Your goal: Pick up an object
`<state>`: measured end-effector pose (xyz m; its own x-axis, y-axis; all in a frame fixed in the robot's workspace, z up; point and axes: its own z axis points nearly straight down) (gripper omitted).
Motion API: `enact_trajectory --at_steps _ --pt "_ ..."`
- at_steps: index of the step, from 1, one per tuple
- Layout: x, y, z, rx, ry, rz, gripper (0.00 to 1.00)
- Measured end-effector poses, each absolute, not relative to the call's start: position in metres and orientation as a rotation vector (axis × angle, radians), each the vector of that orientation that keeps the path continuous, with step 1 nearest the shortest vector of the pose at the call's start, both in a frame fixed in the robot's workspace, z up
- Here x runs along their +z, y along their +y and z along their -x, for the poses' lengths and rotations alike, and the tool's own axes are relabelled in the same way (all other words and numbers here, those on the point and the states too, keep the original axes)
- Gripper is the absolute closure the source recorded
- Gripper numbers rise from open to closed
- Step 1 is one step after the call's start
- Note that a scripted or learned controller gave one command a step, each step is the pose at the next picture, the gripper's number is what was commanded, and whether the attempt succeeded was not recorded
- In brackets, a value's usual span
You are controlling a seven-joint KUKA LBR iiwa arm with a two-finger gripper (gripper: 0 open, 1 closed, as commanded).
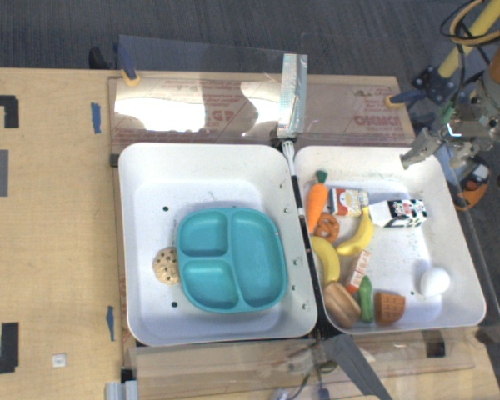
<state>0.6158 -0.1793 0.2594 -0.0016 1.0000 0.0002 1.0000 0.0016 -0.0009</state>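
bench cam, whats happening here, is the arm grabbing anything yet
Not yet. The arm's gripper hangs at the far right corner of the right bin, above the toys and holding nothing visible. That bin holds a carrot, bananas, a small milk carton, a white egg and other toy food. The left bin holds a teal divided plate with a cookie beside it.

You see a teal tray (231,259) in the left white bin (142,173), and an orange carrot (316,204), yellow bananas (356,236) and black-and-white carton (404,212) in the right.
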Motion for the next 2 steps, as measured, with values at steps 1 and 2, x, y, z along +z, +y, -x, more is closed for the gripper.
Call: enact_trajectory --at_steps 1,2 --pt "0.143 -0.146 -0.540 0.015 -2.131 2.288 0.00" --pt "0.088 -0.105 -0.582 -0.004 -2.317 2.128 0.00"
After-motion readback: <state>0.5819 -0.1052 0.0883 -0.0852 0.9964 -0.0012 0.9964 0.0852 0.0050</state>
